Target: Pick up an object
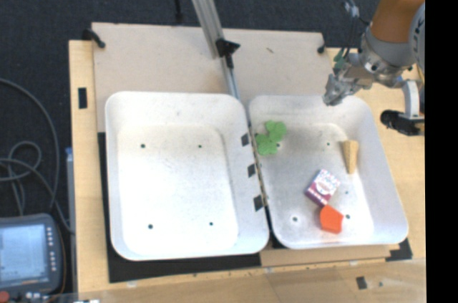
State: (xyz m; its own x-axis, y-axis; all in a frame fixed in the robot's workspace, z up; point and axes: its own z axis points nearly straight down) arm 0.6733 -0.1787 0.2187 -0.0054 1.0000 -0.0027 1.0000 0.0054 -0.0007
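Cone-shaped tan piece (pixel 349 155) looks nearest, lying apart. Gripper (pixel 333 98) above bin rim (pixel 308 99); can't tell claw state. Best dropped straight down, centred.

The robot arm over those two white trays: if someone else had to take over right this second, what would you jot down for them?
Gripper: hanging above the back rim of the right bin, nothing seen between its fingers; whether they are open or shut cannot be told.
Things: all four lie in the right bin. Green object near its left wall, tan cone toward the right, purple and white box lower down, orange block just below the box.
Left bin: no task things seen in it.
Done: nothing picked up yet.
Left: choose one object, lower, grasp, lift.
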